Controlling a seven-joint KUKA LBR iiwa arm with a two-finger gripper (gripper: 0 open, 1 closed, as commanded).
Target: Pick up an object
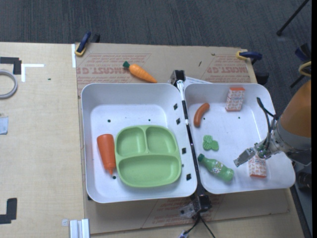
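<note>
While reaching in from the right, grey arm (297,123) over right bin (277,180), gripper (253,154) low beside small red-and-white carton (258,168); finger spread impossible to tell. Left bin (89,148) holding green divided plate (147,155) and orange cylinder (106,152). Nearby: green bottle (216,166), sausage (200,114), second carton (235,98), green leaf-shaped piece (210,143).

Grey arm (292,143) with an orange band (302,113), a black cable (265,110), and a metallic gripper (250,155).
</note>
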